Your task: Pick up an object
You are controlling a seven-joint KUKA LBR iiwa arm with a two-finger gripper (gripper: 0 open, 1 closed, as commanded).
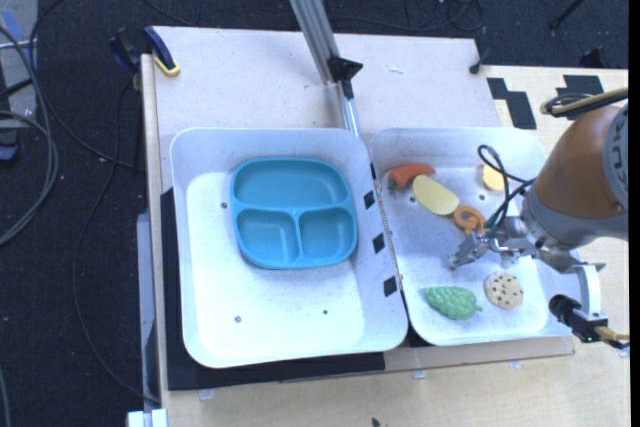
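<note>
The right bin [520,147] holds several small objects. An orange carrot-like piece [408,175] and a yellow oval piece [437,196] lie at its back left. An orange ring [468,218] lies just in front of them. A small yellow piece [492,178] lies near the back, under a black cable. A green leafy piece [450,301] and a speckled cookie [503,291] lie at the front. My gripper [466,252] hangs low over the bin's middle, just below the orange ring and above the green piece and the cookie. I see nothing held in it.
The left bin [200,245] carries a blue divided plate [295,212]. A slanted metal pole [310,5] comes down to the back edge between the bins. The arm's orange band [590,165] covers the right bin's right side.
</note>
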